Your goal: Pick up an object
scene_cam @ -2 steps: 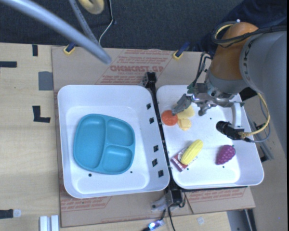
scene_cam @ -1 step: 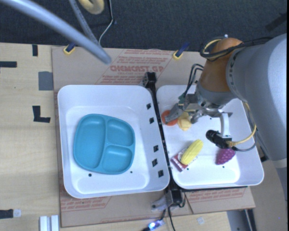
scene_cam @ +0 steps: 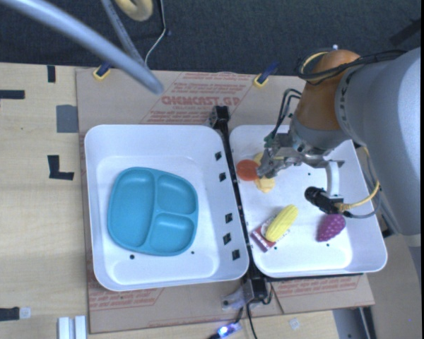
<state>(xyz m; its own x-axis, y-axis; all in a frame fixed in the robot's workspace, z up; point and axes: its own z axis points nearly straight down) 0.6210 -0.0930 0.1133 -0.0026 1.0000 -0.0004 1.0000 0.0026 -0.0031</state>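
Note:
My gripper [scene_cam: 266,167] reaches down into the right bin [scene_cam: 364,256] at its upper left. Its tips stand right beside a small orange-red round object [scene_cam: 246,169], with a small yellow piece [scene_cam: 266,184] just under them. A yellow corn cob [scene_cam: 281,222] lies lower in the bin, with a red-and-white packet [scene_cam: 258,237] at its left end. A purple bunch of grapes [scene_cam: 331,227] rests at the lower right of that bin. The view does not settle whether anything sits between the tips.
The left bin [scene_cam: 102,147] holds a blue divided plate [scene_cam: 152,210]. A black divider [scene_cam: 230,182] runs between the bins. A black cable fitting [scene_cam: 324,199] and yellow cable hang over the right bin. The arm's grey body covers the bin's right side.

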